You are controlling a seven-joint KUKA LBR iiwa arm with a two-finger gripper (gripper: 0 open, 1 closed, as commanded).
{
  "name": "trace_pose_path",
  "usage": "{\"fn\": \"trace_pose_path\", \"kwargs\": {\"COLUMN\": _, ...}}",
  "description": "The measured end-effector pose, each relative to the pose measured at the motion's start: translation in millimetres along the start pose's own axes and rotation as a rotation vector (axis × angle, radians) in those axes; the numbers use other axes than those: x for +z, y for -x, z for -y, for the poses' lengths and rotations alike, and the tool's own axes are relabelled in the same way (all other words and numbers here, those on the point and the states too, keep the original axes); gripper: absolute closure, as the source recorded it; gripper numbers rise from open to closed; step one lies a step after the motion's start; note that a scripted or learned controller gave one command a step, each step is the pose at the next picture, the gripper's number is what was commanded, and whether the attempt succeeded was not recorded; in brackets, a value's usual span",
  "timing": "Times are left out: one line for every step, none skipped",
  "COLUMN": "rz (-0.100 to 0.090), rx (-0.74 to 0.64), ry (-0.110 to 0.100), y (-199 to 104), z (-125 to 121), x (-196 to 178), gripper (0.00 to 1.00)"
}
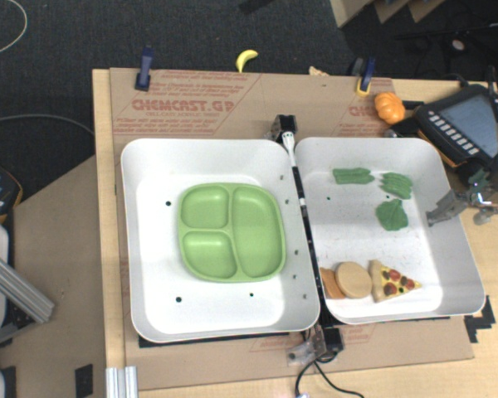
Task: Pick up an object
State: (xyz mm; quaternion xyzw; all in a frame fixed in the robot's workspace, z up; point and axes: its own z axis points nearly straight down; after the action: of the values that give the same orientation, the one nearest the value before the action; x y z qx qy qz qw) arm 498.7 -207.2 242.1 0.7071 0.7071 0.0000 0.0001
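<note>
Looking down on the worktop: the left bin holds a green divided plate. Over in the right bin, three green leafy pieces sit toward the back, while a cookie and a pizza slice lie side by side at the front edge. The claw pokes in at the bin's right rim, gripping nothing; its opening, can't tell.

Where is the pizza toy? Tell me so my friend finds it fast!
Look in the right-hand white bin, down at its near edge. Beside a round tan cookie lies the pizza slice, the only triangle there, with a pale crust and red dotted topping, unlike the green pieces farther up.
</note>
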Motion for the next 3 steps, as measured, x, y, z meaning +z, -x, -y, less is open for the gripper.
{"fn": "trace_pose_path", "kwargs": {"rz": -0.004, "rx": -0.003, "ry": -0.003, "y": 15.3, "z": -55.2, "x": 133.9, "gripper": 0.00}}
{"fn": "trace_pose_path", "kwargs": {"rz": -0.013, "rx": -0.008, "ry": 0.000, "y": 8.4, "z": -130.8, "x": 158.8, "gripper": 0.00}}
{"fn": "trace_pose_path", "kwargs": {"rz": 0.004, "rx": 0.002, "ry": 0.009, "y": 17.8, "z": -93.8, "x": 39.3, "gripper": 0.00}}
